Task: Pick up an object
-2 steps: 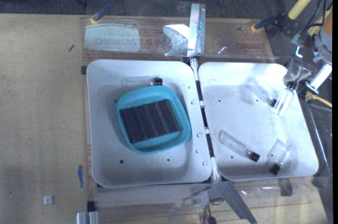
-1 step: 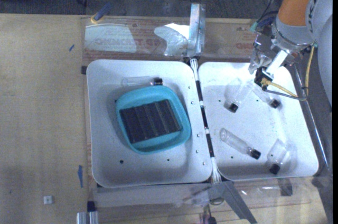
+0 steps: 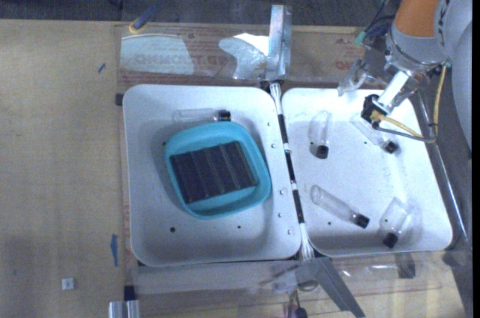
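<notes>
A light blue tray (image 3: 217,169) with a dark ribbed insert lies flat, slightly turned, in the left bin (image 3: 142,181), with a clear tube (image 3: 201,115) just beyond it. In the right bin (image 3: 420,196) lie what look like four clear, dark-capped vials (image 3: 320,135) (image 3: 339,205) (image 3: 395,219) (image 3: 379,136), scattered apart.

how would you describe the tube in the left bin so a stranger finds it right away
Start at the left white bin, which holds a big blue tray. Just beyond the tray's far edge lies a clear tube on its side, its black cap pointing toward the divider. It is the lone tube in this bin; the other tubes sit in the right bin.
</notes>
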`<state>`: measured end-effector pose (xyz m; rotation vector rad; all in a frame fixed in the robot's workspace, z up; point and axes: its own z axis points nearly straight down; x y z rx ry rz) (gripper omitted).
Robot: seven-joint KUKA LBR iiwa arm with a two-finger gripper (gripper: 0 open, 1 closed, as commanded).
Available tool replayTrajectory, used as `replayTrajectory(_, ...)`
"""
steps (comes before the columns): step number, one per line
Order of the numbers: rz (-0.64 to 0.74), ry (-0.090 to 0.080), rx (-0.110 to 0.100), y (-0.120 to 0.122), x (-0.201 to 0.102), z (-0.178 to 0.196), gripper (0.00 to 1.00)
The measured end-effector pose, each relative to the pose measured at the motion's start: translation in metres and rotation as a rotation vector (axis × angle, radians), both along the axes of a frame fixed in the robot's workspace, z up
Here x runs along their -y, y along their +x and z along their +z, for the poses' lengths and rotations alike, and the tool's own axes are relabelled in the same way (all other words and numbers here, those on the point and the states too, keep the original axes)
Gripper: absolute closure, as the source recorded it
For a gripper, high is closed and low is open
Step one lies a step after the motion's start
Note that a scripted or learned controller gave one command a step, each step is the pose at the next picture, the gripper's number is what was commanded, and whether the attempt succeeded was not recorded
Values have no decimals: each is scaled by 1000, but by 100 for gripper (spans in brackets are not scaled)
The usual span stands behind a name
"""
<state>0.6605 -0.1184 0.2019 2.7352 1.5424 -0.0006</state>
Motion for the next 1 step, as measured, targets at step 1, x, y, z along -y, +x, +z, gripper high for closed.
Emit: replayTrajectory(1, -89, 2, -3, -89, 8, -109, 0)
